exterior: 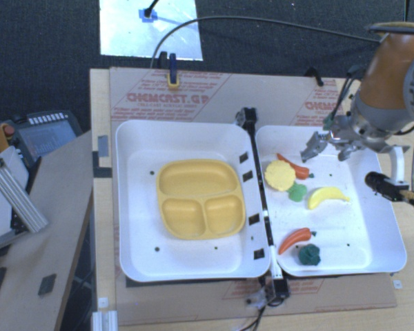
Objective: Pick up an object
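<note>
Pick not yet made, as far as can be judged. The pincer (329, 145) hangs over the far part of the right bin (383, 254), fingers spread apart with nothing between them. One fingertip points left and down toward the toys, the other sits nearer the wrist on the right. How high the pincer is above the bin floor cannot be told from this slanted view.

All loose objects lie in the right bin, none lifted. Nearest the pincer: an orange-red carrot-like piece (294, 167), just near-left of the left finger, touching or overlapping the yellow round piece (279, 176). A small green piece (297, 192) lies just near-side of the yellow round one. The banana (328, 196) lies nearer the viewer than the pincer, almost straight below it in the picture, apart from it. Further toward the near edge: a second orange-red piece (294, 238) and a dark green lump (308, 254), side by side, well apart from the pincer.

Left bin (134, 185) holds a yellow divided tray (196, 198), compartments bare. Both bins sit on the worktop (214, 88).

Judgement: approach stage only. Left to do: choose a target, descend, close, lift. The carrot-like piece or the banana look the shortest reach.
</note>
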`<move>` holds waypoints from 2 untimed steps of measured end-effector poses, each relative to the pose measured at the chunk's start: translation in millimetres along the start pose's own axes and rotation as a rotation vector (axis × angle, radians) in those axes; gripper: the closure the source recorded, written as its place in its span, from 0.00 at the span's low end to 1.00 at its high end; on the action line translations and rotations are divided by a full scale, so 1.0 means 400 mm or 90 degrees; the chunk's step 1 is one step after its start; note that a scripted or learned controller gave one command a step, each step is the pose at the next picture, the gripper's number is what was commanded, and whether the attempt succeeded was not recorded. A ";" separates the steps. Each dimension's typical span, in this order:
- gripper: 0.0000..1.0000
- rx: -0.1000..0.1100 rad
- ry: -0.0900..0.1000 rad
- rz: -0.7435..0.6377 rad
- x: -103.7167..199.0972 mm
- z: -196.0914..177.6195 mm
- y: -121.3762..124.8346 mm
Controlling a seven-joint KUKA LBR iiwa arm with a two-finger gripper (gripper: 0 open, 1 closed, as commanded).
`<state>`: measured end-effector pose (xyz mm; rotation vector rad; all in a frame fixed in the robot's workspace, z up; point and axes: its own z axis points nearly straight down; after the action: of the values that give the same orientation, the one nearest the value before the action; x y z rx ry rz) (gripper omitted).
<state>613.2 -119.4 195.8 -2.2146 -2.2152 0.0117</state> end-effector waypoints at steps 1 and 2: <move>0.00 -0.009 -0.001 -0.002 0.001 -0.019 0.007; 0.00 -0.006 0.000 0.000 0.004 0.093 -0.010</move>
<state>608.9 -117.8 158.6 -2.2190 -2.2210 0.0020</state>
